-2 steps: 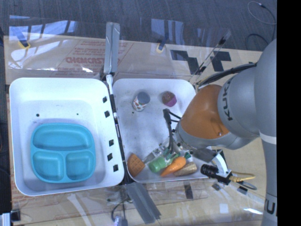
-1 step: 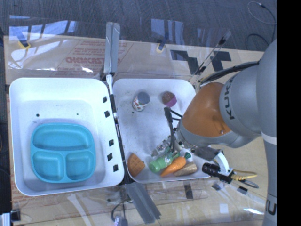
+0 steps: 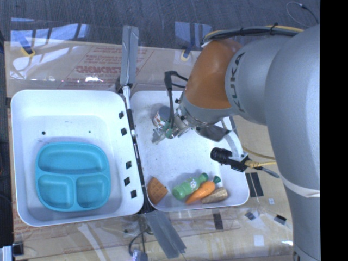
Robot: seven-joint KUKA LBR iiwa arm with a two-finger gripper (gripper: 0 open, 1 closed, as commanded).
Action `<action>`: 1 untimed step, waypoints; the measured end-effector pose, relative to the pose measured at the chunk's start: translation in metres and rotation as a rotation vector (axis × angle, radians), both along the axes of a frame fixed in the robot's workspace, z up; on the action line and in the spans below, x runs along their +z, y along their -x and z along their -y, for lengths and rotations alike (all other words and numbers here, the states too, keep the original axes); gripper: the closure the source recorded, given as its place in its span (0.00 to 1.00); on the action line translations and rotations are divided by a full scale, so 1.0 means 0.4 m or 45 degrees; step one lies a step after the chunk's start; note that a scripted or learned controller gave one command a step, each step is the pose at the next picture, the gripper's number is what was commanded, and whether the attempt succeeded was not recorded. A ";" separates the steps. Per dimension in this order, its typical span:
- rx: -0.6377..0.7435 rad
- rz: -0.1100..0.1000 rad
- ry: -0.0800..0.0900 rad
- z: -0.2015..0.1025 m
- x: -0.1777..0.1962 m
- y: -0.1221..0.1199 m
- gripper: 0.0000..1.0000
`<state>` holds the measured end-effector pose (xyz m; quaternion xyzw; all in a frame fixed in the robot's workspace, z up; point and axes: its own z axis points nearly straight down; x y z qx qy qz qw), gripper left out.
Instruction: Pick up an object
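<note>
My gripper point(image 3: 164, 129) is low in the far-left part of the right bin point(image 3: 187, 156), under the grey arm and its orange band point(image 3: 209, 75). A small grey and white object point(image 3: 161, 116) lies right beside the gripper's tip; I cannot tell whether the two touch. Along the bin's near wall lie a brown bread slice point(image 3: 157, 189), a green bottle point(image 3: 189, 187), an orange carrot point(image 3: 200, 192) and a tan piece point(image 3: 215, 196). The arm hides the bin's far right part.
The left bin point(image 3: 32, 113) holds a blue divided plate point(image 3: 73, 175) at its near side. A grey divider strip point(image 3: 128, 64) runs between the bins. A black cylinder with a cable point(image 3: 227, 157) juts over the right bin's right side.
</note>
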<state>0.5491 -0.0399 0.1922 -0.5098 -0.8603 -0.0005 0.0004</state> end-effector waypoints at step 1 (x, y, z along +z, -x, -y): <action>0.066 -0.001 0.002 -0.008 -0.002 -0.080 1.00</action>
